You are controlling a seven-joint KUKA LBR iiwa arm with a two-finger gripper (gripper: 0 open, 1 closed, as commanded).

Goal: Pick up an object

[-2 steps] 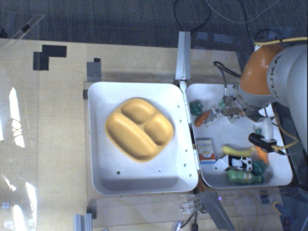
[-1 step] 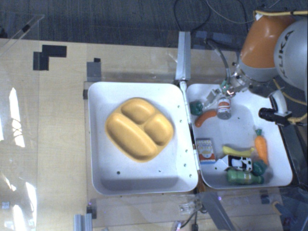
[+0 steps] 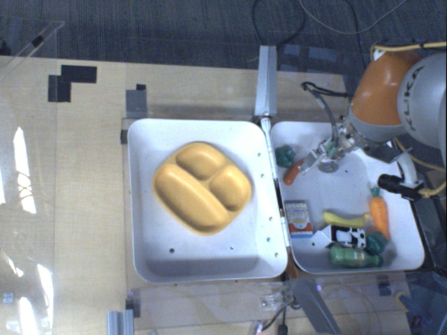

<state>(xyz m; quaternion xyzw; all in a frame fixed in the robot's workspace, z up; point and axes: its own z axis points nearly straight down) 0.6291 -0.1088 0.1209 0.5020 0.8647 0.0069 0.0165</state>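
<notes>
While you watch the gripper (image 3: 327, 155) hang low in the upper middle of the right bin (image 3: 398, 260), note the pick looks unfinished: whether it is spread or closed you cannot tell. An orange-and-green piece (image 3: 292, 167) lies just left of it; other items sit along the bin's lower right.

You see a divided plate (image 3: 202, 187) in the left bin (image 3: 140, 257); the right bin (image 3: 412, 257) holds a carrot (image 3: 378, 215), bottle (image 3: 355, 257) and small box (image 3: 299, 218)
</notes>
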